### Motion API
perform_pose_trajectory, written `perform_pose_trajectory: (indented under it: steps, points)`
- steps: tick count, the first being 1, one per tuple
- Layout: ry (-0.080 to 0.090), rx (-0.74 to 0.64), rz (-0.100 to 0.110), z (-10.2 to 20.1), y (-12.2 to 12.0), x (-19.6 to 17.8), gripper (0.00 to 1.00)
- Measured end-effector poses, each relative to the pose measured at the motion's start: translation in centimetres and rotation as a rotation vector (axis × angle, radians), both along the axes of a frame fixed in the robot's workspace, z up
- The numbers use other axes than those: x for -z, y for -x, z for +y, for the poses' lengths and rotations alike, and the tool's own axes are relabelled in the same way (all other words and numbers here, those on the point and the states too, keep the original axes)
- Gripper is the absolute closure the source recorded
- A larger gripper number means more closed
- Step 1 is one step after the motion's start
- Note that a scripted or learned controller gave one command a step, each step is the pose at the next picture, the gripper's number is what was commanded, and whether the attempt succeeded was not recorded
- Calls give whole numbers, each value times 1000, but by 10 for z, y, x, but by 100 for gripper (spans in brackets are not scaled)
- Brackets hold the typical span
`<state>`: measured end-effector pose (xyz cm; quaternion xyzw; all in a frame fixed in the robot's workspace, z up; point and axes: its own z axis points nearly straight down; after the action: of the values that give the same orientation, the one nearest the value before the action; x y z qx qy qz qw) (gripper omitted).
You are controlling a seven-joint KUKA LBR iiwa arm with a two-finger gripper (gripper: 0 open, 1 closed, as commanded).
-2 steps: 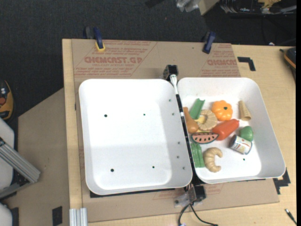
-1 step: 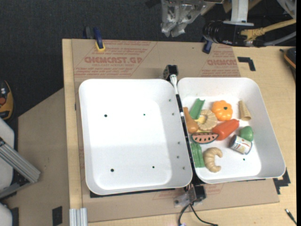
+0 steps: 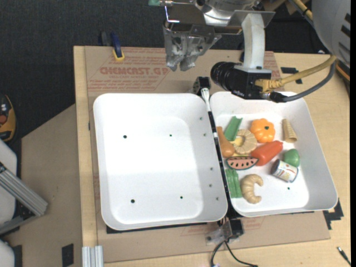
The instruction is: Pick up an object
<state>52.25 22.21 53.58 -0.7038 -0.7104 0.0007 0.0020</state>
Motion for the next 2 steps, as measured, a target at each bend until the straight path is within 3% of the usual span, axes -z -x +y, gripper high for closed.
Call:
perform_pose_trajectory:
  steps: [1, 2]
  points:
    - [9, 9, 15, 2, 33, 162, 100]
    - [-7, 7, -20, 2, 43, 22, 100]
